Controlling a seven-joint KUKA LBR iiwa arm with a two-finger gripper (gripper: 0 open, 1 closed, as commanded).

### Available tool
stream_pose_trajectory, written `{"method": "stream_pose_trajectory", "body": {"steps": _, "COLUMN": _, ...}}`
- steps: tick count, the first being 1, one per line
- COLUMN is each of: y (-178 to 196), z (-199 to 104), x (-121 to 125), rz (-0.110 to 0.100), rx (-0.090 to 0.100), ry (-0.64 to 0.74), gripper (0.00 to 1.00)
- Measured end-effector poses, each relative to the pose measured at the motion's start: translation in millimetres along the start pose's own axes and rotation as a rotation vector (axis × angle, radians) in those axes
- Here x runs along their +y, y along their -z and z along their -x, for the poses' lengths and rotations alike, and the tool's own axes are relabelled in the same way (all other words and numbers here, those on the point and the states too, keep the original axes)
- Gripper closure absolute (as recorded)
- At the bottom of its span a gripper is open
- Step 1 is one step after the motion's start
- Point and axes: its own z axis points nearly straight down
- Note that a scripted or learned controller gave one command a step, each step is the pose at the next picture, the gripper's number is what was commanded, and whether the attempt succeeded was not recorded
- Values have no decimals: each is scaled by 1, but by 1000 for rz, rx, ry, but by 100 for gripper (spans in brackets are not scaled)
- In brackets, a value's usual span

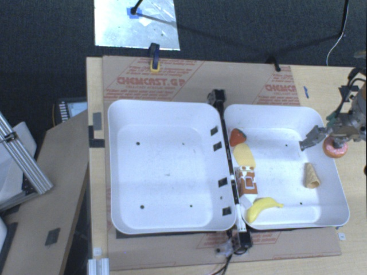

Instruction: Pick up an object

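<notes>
**Scanning the right bin for a pick**

You see nearest a yellow banana (264,207), curved, in the right bin (332,211) by the divider. Farther back lie a tan cone (311,175) and a red piece (237,136). Your gripper (312,137) sits over the far right rim, its fingers too blurred to tell.

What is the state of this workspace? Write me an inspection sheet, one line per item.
Surface: bench bearing two white bins, left bin and right bin, on printed cardboard.
Job's things: in the right bin, along its left wall, red piece, pale yellow piece, orange-and-white block, banana; cone toward the right.
Clutter: pink round object at the right bin's rim.
Grippers: gripper over the right bin's upper right, holding nothing visible.
Cables: black cables behind the bench.
Surroundings: dark carpet, shiny sheet.
</notes>
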Motion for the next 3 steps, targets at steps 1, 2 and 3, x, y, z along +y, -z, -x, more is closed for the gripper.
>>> {"method": "stream_pose_trajectory", "body": {"steps": 1, "y": -147, "z": -2, "x": 12, "rz": 6, "rx": -1, "ry": 1, "gripper": 0}}
{"method": "stream_pose_trajectory", "body": {"steps": 2, "y": -161, "z": -69, "x": -15, "rz": 9, "rx": -5, "ry": 4, "gripper": 0}}
{"method": "stream_pose_trajectory", "body": {"steps": 3, "y": -161, "z": -62, "x": 55, "rz": 10, "rx": -3, "ry": 3, "gripper": 0}}
